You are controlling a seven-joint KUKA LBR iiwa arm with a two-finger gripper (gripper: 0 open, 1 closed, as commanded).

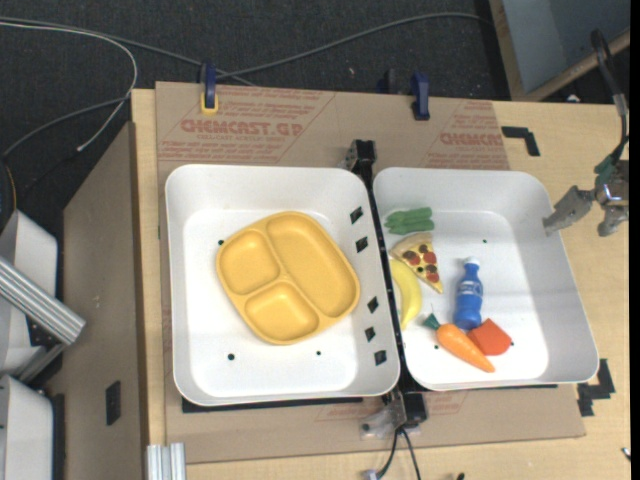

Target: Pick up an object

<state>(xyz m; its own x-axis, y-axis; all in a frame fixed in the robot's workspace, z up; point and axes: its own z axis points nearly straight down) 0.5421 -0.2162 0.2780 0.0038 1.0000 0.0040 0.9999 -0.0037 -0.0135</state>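
From the camera view, the gripper (585, 208) hangs at the right edge over the right bin (520, 193)'s rim, jaws spread and holding nothing; the arm is mostly cut off. Toys lie along that bin's left side: green pepper (410, 220), pizza slice (420, 262), banana (406, 290), blue bottle (468, 294), carrot (464, 347). A yellow divided plate (288, 276) sits in the left bin (190, 298).
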